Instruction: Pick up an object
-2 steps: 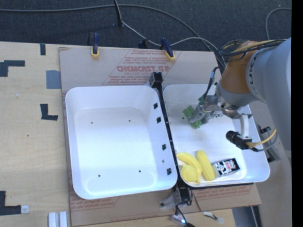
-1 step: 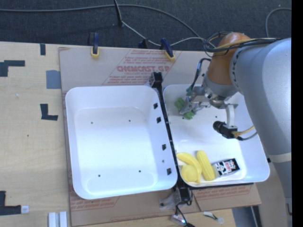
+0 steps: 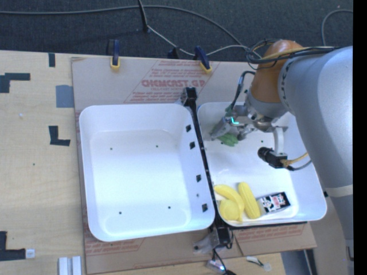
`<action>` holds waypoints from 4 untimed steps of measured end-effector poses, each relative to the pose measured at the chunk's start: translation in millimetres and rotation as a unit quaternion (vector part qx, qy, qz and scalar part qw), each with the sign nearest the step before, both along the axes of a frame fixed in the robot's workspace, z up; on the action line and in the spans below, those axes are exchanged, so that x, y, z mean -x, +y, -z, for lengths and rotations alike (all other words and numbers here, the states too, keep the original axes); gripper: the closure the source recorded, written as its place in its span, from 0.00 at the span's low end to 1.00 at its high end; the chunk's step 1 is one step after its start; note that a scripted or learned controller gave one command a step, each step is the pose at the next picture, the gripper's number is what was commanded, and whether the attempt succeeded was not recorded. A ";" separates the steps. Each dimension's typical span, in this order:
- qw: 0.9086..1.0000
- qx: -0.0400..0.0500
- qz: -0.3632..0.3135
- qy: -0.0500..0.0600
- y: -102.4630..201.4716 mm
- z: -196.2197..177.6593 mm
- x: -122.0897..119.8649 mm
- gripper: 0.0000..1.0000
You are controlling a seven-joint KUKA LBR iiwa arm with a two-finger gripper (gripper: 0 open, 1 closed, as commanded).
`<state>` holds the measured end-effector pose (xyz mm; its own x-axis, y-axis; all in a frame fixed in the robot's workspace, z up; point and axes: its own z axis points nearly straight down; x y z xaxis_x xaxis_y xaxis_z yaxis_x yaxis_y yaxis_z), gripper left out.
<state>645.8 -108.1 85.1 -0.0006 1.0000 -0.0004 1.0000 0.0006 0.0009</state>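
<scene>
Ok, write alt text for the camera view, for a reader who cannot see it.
A grey robot arm reaches from the right into the right-hand white bin, its gripper low at a small green object near the far left corner. A banana, a corn cob and a small black-and-white packet lie along that bin's near edge, beside the left bin.

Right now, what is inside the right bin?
Near the front of the right bin lie a banana, a corn cob and a small black packet. Under the gripper sits something green, partly covered.
</scene>
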 end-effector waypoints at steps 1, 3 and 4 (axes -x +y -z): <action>1.000 0.000 0.000 0.000 12.8 0.2 14.5 0.00; 1.000 0.000 0.000 0.000 13.0 0.4 18.2 0.00; 1.000 0.000 0.000 0.000 13.7 0.0 28.1 0.00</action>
<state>617.7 -94.4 85.0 0.0001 1.0000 -0.0005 1.0000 -0.0001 0.0005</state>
